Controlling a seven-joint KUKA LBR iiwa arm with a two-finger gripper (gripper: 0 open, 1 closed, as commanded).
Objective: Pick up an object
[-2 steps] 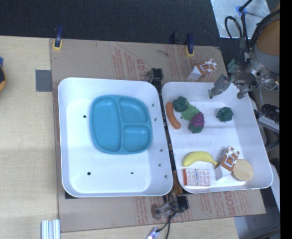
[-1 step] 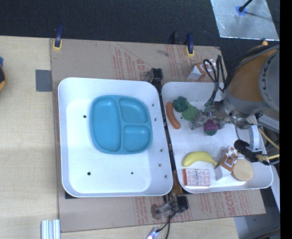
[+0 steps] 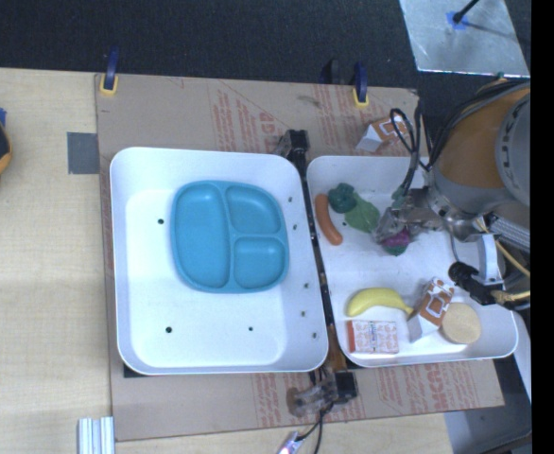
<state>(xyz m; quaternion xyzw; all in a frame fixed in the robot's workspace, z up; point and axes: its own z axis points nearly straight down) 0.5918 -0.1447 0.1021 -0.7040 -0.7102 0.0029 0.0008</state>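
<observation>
Seen from above the counter (image 3: 41,282), we find the grey arm with its orange band (image 3: 471,154) reaching in from the right, its claw (image 3: 402,223) lowered into the right bin (image 3: 353,173). The claw sits directly over a small purple object (image 3: 396,242); we cannot tell how far its fingers are spread or whether they grip anything. Just beside it lie two green pieces (image 3: 353,208) and a red sausage (image 3: 328,218). Nearer the front of that bin rest a banana (image 3: 379,302), a red-and-white packet (image 3: 373,336), a small carton (image 3: 436,302) and a round tan biscuit (image 3: 461,324). The left bin (image 3: 145,339) holds a blue divided plate (image 3: 230,235).
</observation>
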